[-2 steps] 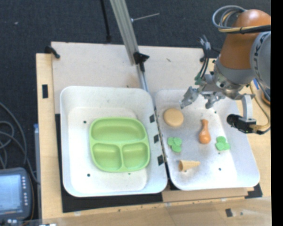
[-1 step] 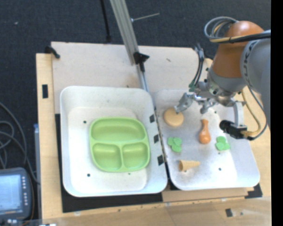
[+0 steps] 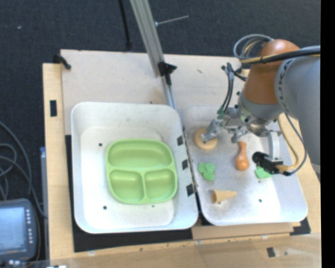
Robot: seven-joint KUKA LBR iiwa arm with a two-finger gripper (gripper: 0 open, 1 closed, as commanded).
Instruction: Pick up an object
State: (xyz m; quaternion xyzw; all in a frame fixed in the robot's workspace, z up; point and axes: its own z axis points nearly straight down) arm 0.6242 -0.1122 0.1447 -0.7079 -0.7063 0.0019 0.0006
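Observation:
My gripper (image 3: 241, 132) hangs low over the far half of the right bin (image 3: 290, 205), below the orange band of the arm. Just under it lies an orange pear-shaped toy (image 3: 242, 157). A tan round piece (image 3: 206, 140) sits at the gripper's left side, touching or nearly touching its metal part. A green leafy toy (image 3: 207, 171) and a small ice-cream cone (image 3: 223, 195) lie nearer the front of the bin. Another green bit (image 3: 262, 173) peeks out beside a black part of the gripper. Nothing is visibly held.
The left bin (image 3: 86, 205) holds a light green divided plate (image 3: 140, 170). A metal pole (image 3: 151, 38) slants from the back down to the gap between the bins. Cables loop around the arm's wrist.

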